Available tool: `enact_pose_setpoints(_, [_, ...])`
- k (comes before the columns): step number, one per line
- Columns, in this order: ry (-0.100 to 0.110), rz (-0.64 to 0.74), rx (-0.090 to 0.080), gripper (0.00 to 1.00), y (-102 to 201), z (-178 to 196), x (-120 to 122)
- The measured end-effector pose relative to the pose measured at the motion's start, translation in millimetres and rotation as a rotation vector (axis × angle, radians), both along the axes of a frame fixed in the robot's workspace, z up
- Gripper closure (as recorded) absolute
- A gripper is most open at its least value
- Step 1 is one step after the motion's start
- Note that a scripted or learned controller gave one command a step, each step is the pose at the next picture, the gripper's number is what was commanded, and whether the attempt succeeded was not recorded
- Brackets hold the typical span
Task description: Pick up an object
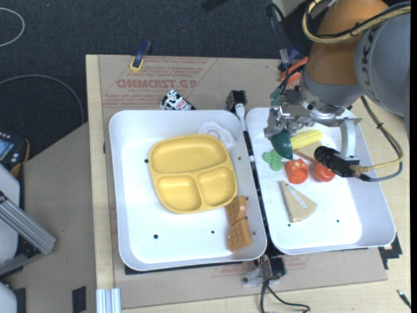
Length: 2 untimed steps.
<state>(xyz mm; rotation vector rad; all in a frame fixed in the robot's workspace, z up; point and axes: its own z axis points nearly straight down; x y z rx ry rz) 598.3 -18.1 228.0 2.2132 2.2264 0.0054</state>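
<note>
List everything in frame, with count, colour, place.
bins: 2, white, side by side on bench
divided tray: 1, yellow, left bin
waffle piece: 1, brown, left bin, lower right corner
wedge: 1, tan, right bin, middle
tomatoes: 2, red, right bin
corn: 1, yellow, right bin, upper part
green piece: 1, right bin, left edge
clip: 1, blue and yellow, bench top left
arm: 1, grey and orange
gripper: 1, dark green item at its tip, over right bin

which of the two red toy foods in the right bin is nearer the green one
The red tomato-like piece, the left of the two, with a pale top; it nearly touches the small green piece. The other red piece lies further right, beside the black cable end.
</note>
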Motion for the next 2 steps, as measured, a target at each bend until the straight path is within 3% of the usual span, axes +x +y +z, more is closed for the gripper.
enact_pose_setpoints(2, [0.000,0.000,0.001,1.00,102,-9,38])
